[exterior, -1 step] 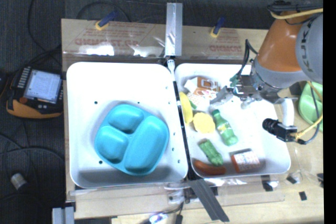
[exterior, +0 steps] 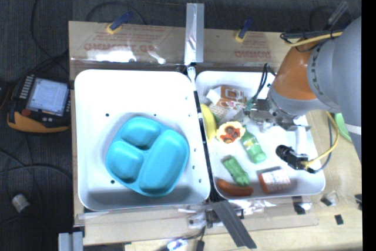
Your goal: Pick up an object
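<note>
The right bin (exterior: 305, 188) holds several small objects: a yellow banana (exterior: 207, 120), a round yellow-and-red item (exterior: 230, 132), a light green bottle (exterior: 254, 148), a dark green toy (exterior: 235, 170), a red sausage (exterior: 234, 187), a red-and-white box (exterior: 275, 180) and printed packets (exterior: 226, 100). My gripper (exterior: 261, 113) reaches down into the back middle of this bin, just right of the packets and above the green bottle. The wrist body covers its fingertips.
The left bin (exterior: 94, 97) carries a blue divided plate (exterior: 147, 154). A metal divider post (exterior: 194, 32) stands behind the two bins. A handheld device (exterior: 41, 101) lies on the floor at the left. Cables trail along the arm at the right.
</note>
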{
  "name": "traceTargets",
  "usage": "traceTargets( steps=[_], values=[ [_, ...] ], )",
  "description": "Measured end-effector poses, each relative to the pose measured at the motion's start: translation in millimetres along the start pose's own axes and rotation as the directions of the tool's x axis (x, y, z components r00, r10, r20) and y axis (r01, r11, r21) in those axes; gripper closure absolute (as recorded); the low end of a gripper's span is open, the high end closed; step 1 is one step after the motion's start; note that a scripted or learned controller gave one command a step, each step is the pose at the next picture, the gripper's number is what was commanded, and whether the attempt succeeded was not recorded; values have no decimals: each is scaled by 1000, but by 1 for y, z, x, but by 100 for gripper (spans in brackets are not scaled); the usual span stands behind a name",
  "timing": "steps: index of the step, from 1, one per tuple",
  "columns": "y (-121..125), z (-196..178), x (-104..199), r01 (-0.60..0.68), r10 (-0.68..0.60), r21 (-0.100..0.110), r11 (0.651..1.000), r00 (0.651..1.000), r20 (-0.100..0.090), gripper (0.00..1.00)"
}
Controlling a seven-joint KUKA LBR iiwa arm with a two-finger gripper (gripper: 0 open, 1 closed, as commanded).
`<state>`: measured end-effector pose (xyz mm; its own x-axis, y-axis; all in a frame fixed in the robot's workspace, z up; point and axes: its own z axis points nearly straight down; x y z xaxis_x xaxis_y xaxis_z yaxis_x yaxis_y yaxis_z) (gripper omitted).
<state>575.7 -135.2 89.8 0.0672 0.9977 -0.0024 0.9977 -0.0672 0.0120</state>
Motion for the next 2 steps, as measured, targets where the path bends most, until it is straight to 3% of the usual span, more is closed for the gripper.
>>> traceTargets(
  steps=[1,2],
  values=[
    [-11,-39,-14,100,-100,14,995,995,-3,0],
    [-30,-1,30,385,-385,2,923,923,2,0]
  ],
)
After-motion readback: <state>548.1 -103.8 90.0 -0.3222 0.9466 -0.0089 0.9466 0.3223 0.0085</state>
